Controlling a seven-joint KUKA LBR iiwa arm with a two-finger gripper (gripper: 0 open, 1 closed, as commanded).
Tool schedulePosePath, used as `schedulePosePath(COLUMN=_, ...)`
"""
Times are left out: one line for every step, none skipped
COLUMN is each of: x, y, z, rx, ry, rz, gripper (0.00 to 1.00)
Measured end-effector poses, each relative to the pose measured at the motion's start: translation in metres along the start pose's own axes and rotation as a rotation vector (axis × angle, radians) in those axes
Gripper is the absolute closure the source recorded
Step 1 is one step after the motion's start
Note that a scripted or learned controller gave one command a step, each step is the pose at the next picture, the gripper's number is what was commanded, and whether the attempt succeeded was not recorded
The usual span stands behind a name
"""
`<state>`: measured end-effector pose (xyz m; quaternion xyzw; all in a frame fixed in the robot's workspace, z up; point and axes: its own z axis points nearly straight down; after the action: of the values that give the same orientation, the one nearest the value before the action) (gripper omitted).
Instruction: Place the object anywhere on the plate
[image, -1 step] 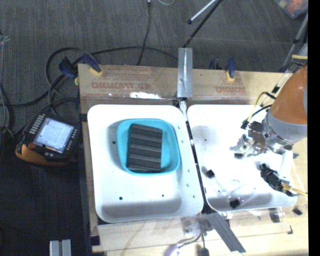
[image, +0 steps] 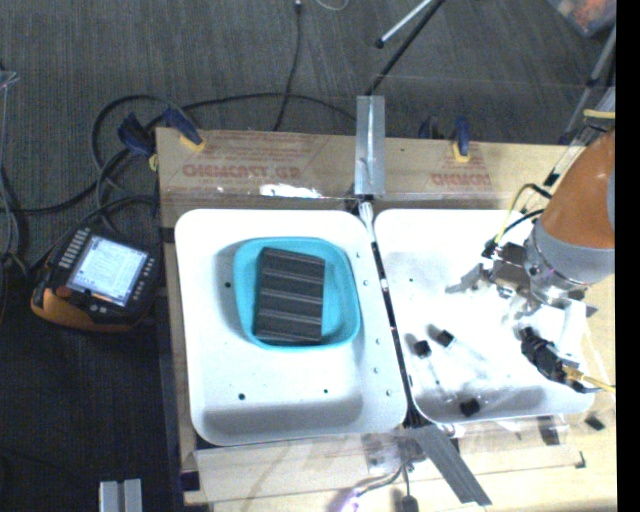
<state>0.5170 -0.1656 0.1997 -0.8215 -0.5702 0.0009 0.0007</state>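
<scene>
While dark block (image: 291, 294) fills blue plate (image: 345, 300), claw (image: 535, 300) near right bin's edge, grip unclear.

One fixed camera hangs above the bench (image: 250, 165) and looks down at a slant, far enough off to take in both white bins, the left bin (image: 200, 400) and the right bin (image: 420, 250), plus surrounding floor (image: 80, 60).

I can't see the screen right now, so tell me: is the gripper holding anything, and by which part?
It cannot be told: the gripper hangs over the right bin; the dark ridged object lies on the blue plate.
</scene>
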Motion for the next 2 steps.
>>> schedulePosePath(x=0.101, y=-0.074, z=0.017, rx=0.003, ry=0.000, rz=-0.038, gripper=0.00)
schedulePosePath(x=0.083, y=-0.066, z=-0.123, rx=-0.004, ry=-0.003, rz=-0.199, gripper=0.00)
